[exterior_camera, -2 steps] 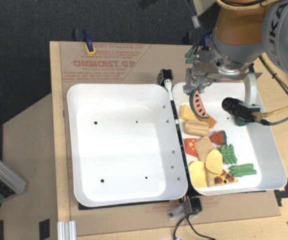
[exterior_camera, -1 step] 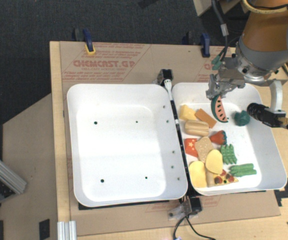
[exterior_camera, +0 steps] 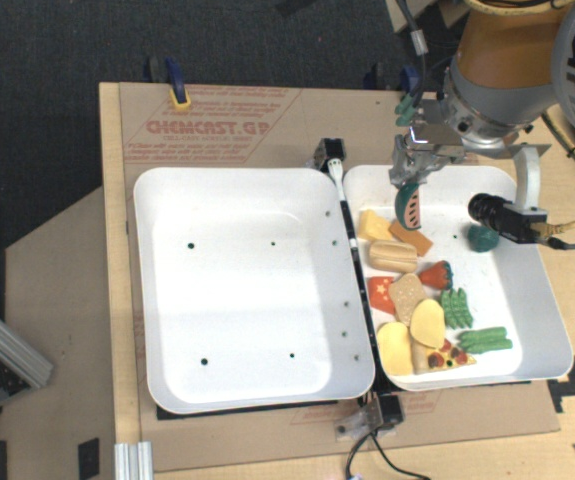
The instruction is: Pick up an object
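Floor [exterior_camera: 57, 28]: dark grey carpet, seen at the top and left.
Bench [exterior_camera: 127, 268]: light brown board with red letters near the top.
Clamp [exterior_camera: 177, 83]: blue and yellow, on the board's top edge.
Metal bar [exterior_camera: 2, 343]: grey, at the left edge.

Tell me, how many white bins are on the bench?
2. The left bin sits beside the right bin, which holds the toy food under the tool.
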